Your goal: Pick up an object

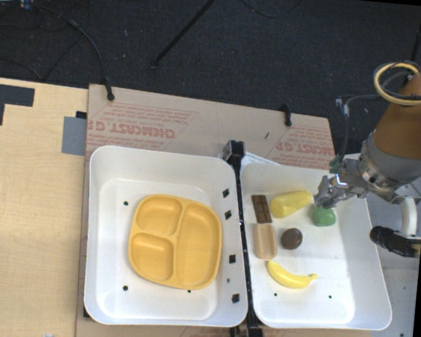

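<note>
The right bin point(360, 307) holds a yellow block point(290, 203), a small green object point(324, 216), a dark brown ball point(291, 238), a yellow banana point(290, 275), a tan wooden block point(264, 240) and a small dark brown bar point(259, 206). My gripper point(329, 195) hangs at the bin's upper right, just above the green object and to the right of the yellow block. Nothing shows between its fingers.
The left bin point(113, 169) holds a yellow divided plate point(176, 241). A black divider point(236, 226) runs between the bins. Cardboard point(163, 125) lies behind them, and the arm point(400, 139) reaches in from the right.
</note>
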